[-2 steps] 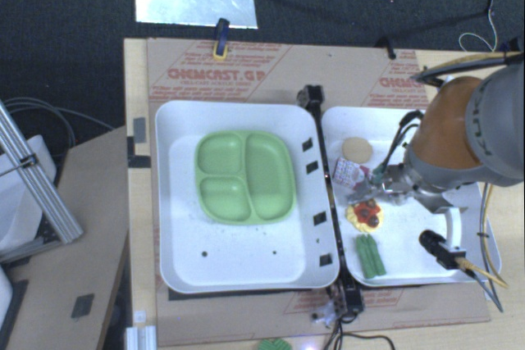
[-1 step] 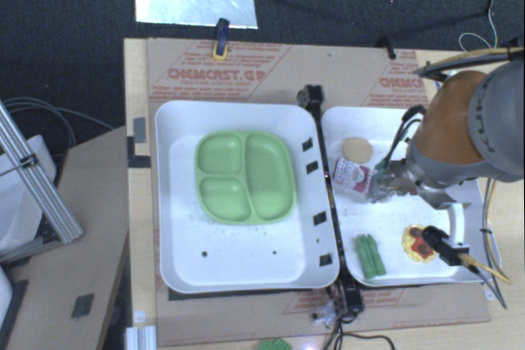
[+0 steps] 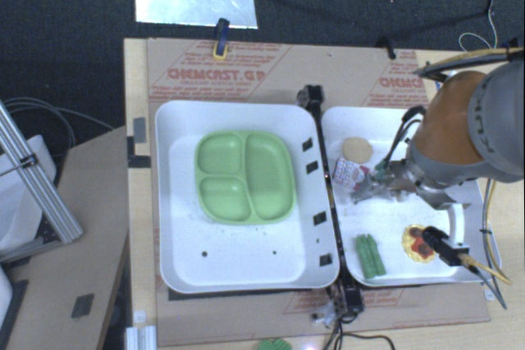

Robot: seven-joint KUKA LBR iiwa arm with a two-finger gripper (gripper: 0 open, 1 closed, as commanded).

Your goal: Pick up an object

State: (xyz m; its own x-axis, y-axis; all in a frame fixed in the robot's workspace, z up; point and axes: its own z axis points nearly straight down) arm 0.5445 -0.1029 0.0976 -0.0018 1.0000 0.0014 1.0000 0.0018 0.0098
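Pink-white packet (image 3: 348,171) just beside pincer (image 3: 367,186), in right bin (image 3: 385,222).

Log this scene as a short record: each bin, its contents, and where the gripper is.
left bin: holds a green divided plate
right bin: tan round item, pink-and-white packet, green item, yellow-and-red item
gripper: over the right bin, beside the packet
grasp: cannot tell from this view
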